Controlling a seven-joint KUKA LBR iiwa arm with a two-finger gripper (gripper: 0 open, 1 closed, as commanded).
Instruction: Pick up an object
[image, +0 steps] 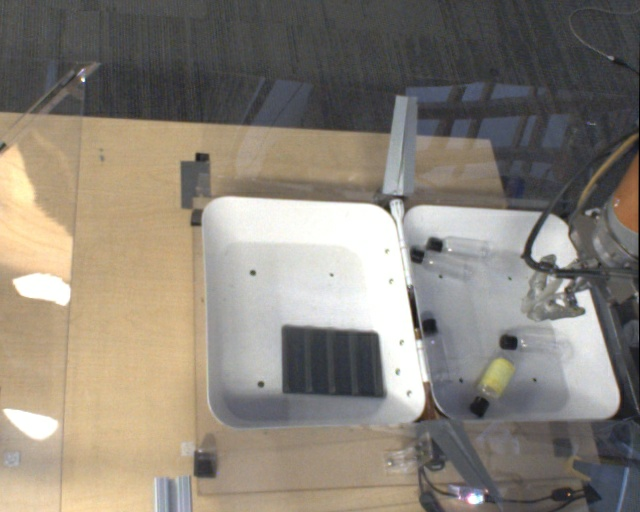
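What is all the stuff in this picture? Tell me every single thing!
White bins: 2, side by side on the bench; left bin, right bin.
Ridged tray: 1, dark grey, front of the left bin.
Yellow bottle: 1, yellow with a black cap, lying near the front of the right bin.
Clear bottles: 3, see-through with black caps, right bin; one at the back, one on the right, one by the left wall.
Bench: 1, light wood.
Metal post: 1, grey, behind the bins.
Robot arm: 1, grey and orange, right edge.
Tool: 1, silvery, over the right bin.
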